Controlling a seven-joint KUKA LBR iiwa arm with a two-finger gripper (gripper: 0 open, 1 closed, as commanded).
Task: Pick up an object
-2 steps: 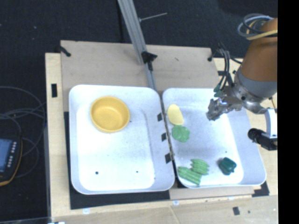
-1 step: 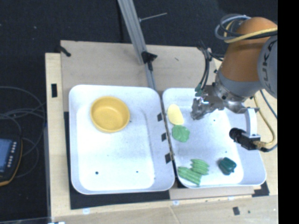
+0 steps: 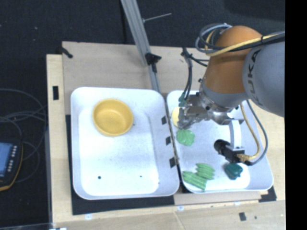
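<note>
A light green object (image 3: 185, 137) lies in the right bin (image 3: 259, 176), close to that bin's left wall and just near of the gripper (image 3: 186, 121). A small pale yellow thing (image 3: 175, 115) shows at the gripper's left side, against the same wall; what it is cannot be made out. Toward the near edge of the right bin sit two darker green ridged pieces (image 3: 199, 175), touching or overlapping each other, and to their right a small teal object (image 3: 233, 170). A black fitting (image 3: 224, 148) with a cable hangs from the arm between the light green object and the teal one.

The left bin (image 3: 81, 176) holds a yellow bowl (image 3: 113, 117), upright, in its far-left part — well apart from the gripper. A grey metal pole (image 3: 139, 32) slants across the far side of the bench (image 3: 57, 210).

The arm (image 3: 261, 75) comes in from the right, its orange band (image 3: 232, 56) above the wrist, bent down over the far-left part of the right bin. The gripper points down — whether its jaws are wide or narrow cannot be told.
</note>
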